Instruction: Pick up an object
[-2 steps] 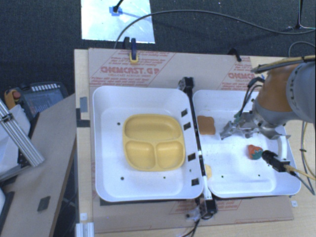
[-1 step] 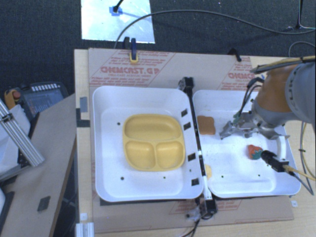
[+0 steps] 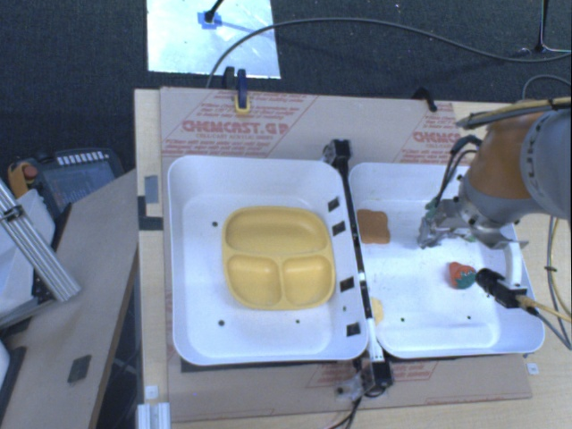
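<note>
- My hand point(image 3: 433, 235) is low in the right bin point(image 3: 420, 333); can't tell its grip state
- Toast point(image 3: 373, 226) to its left, red toy point(image 3: 461, 275) nearby
- Yellow tray point(image 3: 273, 257) in left bin point(image 3: 197, 239)

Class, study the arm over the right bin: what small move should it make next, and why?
Probably shift the gripper toward the red and green object and lower. It hovers over bare floor of the right bin, holding nothing visible; the brown toast-like piece lies farther off.

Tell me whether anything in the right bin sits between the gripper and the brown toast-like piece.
Nothing visible does. The gripper hangs over the right bin, and only bare white floor lies between it and the brown piece. The red-and-green object sits off to the other side.
</note>
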`<state>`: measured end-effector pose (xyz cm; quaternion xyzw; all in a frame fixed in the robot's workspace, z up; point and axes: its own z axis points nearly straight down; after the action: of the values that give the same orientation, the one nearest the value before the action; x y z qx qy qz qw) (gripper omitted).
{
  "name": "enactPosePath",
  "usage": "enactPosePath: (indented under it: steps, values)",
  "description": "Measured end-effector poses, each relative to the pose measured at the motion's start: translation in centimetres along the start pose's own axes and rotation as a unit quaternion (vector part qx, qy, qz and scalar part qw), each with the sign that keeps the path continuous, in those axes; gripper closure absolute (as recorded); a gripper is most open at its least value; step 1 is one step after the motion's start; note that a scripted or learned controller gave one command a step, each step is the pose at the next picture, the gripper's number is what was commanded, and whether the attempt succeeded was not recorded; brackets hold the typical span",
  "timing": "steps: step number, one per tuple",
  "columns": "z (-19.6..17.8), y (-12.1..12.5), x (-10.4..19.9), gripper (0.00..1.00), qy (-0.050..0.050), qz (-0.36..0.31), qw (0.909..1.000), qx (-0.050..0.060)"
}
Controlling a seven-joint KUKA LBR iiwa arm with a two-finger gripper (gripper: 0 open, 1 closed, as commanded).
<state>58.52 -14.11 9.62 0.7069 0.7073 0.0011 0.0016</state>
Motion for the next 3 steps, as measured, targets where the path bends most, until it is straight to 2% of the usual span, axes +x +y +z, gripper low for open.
enactPosePath:
  steps: [2,3]
  values:
    - [-12.8,1.2,-0.3,1.0,-0.001,-0.002,1.0,-0.003]
    - [-12.7,1.3,-0.3,1.0,0.0,-0.002,1.0,0.0]
